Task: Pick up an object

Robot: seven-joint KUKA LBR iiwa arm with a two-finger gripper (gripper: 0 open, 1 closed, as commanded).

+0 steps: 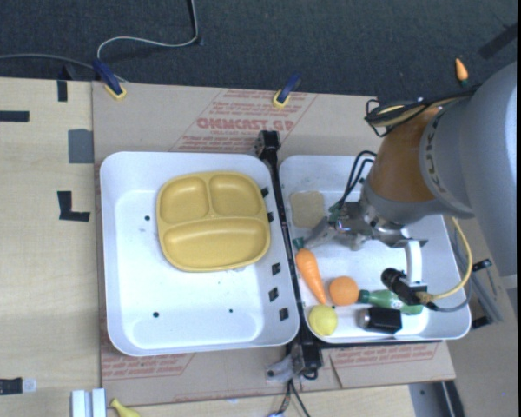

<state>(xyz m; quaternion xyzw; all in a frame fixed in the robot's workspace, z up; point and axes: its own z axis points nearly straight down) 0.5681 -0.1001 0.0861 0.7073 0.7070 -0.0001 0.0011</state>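
state: while my jaws (317, 233) hang low in the right bin (434, 328), spread, pinching nothing
target: carrot (310, 274), just near of jaws
tip: drop straight, close across its narrow width

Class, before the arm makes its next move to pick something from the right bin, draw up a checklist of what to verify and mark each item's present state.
1. Gripper over the right bin: ok.
2. Target nearby: carrot lies just below the gripper: ok.
3. Object held between the fingers: cannot tell.
4. Carrot free of neighbours: orange and lemon crowd its lower end: not ok.
5. Yellow tray in the left bin, out of the way: ok.
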